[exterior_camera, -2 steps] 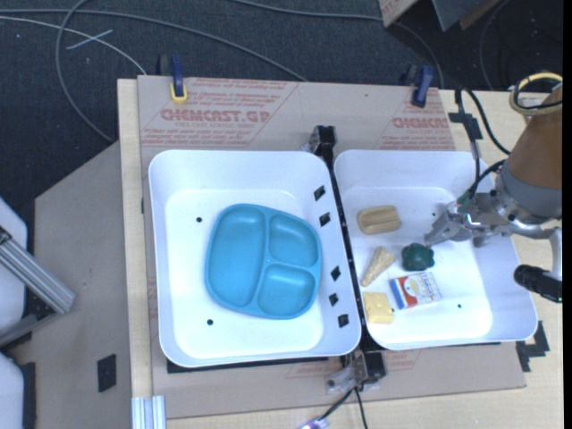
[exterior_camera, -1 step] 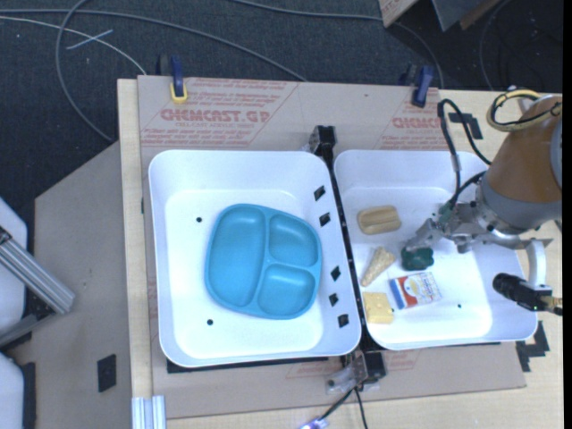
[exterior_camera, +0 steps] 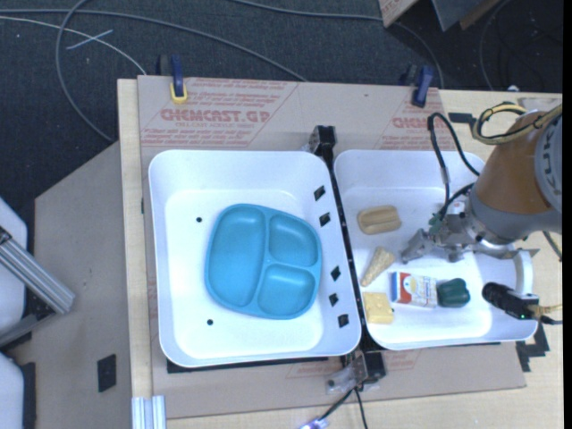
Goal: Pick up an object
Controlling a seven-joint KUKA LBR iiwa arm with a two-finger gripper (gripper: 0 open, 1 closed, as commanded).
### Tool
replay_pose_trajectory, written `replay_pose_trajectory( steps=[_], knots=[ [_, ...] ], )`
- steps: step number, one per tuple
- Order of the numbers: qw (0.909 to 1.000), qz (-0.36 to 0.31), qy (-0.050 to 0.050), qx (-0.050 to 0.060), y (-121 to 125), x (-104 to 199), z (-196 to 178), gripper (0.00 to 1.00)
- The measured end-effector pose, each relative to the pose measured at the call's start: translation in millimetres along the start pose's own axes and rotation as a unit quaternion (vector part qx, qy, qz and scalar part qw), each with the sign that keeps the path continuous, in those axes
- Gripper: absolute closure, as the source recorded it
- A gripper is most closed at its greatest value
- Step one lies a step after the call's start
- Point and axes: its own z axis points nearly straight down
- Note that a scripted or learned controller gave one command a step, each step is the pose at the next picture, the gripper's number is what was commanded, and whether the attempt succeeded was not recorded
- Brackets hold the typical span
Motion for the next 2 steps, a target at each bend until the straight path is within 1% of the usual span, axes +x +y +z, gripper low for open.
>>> replay_pose_trajectory(
  steps=[1,2],
  knots=[
    [1.0000,0.000,0.000,-0.002,1,0,-13,1.00],
    [1.0000,-0.001,-0.002,-0.005,10,7,-66,1.00]
  ],
)
